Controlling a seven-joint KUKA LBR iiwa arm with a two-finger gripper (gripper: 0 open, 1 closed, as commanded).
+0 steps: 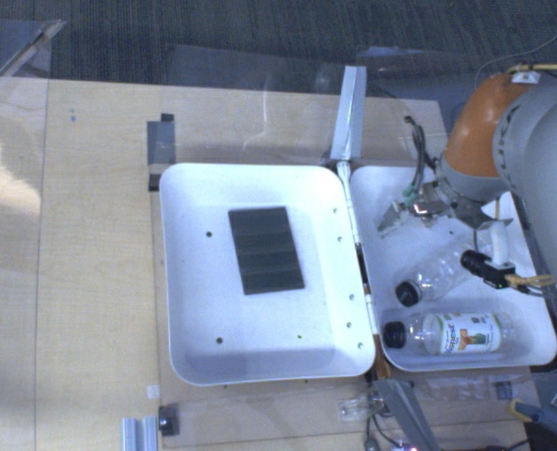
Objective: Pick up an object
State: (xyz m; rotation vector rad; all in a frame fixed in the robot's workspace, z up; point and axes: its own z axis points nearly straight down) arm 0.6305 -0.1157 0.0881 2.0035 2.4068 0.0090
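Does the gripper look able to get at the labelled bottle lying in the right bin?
Probably yes. The labelled bottle lies on its side near the right bin's front wall with nothing on top; the gripper is above the same bin, and a smaller clear bottle lies between.

Even, fairly bright light falls from above, with a slightly cool cast. The left bin (259, 365) is nearly washed out to flat white, its rim edges soft. A pale glare patch spreads over the wooden counter (81, 252) at the far left. Faint reflections streak the clear sheets standing along the counter's far edge. Shadows are soft and short, darkest under the arm (532, 148) in the right bin (391, 252). The picture is mildly soft and grainy throughout, and the carpet at the top is dim.
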